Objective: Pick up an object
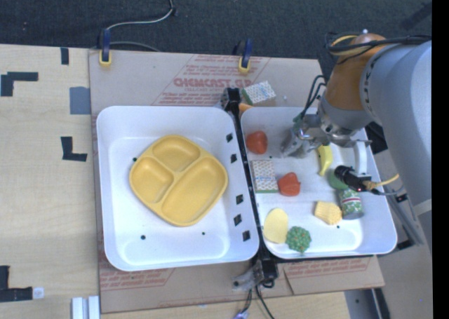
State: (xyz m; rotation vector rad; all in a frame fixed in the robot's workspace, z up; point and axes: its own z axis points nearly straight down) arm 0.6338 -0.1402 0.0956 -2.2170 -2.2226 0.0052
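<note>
Tray (179, 179), yellow and sectioned, sits in the left bin (112, 128). In the right bin (379, 244) we note a red tomato (257, 142) just left of the tool (297, 141); a banana (323, 159) lies just right, long axis running near-to-far. We cannot tell the tool's state.

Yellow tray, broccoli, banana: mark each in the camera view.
yellow tray (179, 179), camera view, centre where its three compartments meet.
broccoli (299, 238), camera view, middle of the green head.
banana (324, 159), camera view, middle of the visible yellow body.
</note>
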